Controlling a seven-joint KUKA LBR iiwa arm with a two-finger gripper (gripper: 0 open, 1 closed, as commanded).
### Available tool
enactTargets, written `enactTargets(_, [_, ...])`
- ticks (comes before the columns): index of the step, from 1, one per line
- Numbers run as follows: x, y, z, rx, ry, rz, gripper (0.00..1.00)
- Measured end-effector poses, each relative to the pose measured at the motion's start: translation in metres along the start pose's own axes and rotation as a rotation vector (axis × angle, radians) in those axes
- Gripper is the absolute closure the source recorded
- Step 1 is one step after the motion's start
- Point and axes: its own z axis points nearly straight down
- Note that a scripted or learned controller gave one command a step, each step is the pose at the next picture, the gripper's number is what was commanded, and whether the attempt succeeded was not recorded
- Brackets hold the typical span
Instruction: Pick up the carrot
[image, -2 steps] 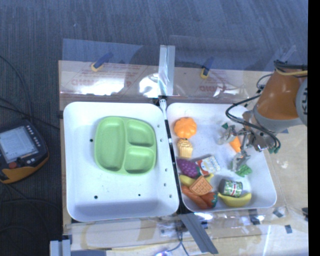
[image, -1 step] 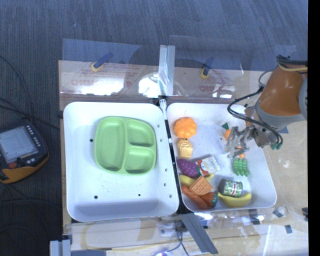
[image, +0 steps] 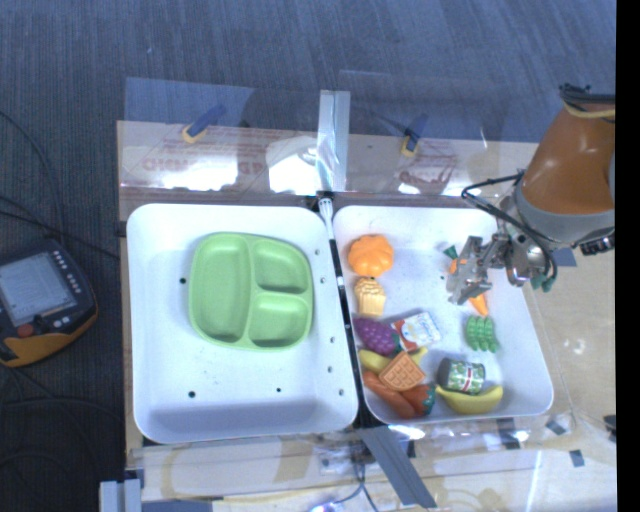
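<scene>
Hovering gripper (image: 468, 278) stood low in the right bin (image: 530, 345), above the green pea pod (image: 481, 333) | finger state: could not tell | carrot (image: 479, 302) lay just under it, orange, partly hidden | judged light, stiff, smooth plastic; grip across its middle.

The gripper (image: 468, 275) covers most of the carrot (image: 481, 303); whether its fingers grip it cannot be told. The arm (image: 570, 170) is cut off at the right edge.
</scene>
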Motion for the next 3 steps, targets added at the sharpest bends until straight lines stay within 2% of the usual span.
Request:
enactTargets(1, [0.057,-0.035,0.013,-0.001,0.005,-0.461,1.00])
enactTargets(2, [0.039,-0.024,-0.119,0.004,-0.008,-0.609,1.00])
enactTargets(3, [0.041,-0.024,-0.114,-0.003,0.001,-0.609,0.00])
